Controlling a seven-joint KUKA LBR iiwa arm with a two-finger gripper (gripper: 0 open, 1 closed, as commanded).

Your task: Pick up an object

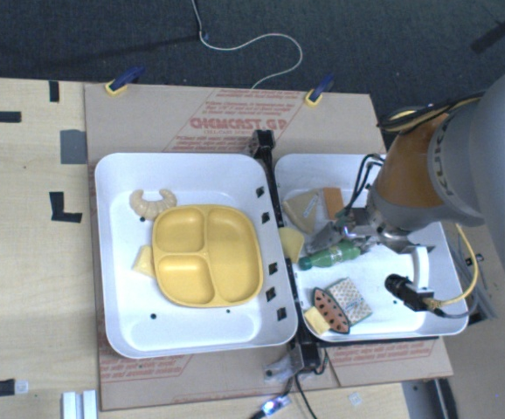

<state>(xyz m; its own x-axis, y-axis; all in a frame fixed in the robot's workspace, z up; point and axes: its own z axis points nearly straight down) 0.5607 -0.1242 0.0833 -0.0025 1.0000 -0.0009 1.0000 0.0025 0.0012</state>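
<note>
Wooden worktop (25, 234) carries two white bins. Left bin (117, 260) holds a yellow divided plate (207, 255), with a curled beige piece (150, 202) just beyond it. Right bin (375, 326) holds a green bottle (329, 256) under the pincer (347, 234), whose spread I cannot tell, and a spotted brown slab (331, 309) nearer.

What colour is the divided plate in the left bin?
The divided plate is yellow, seen clearly in the camera view from above.
</note>
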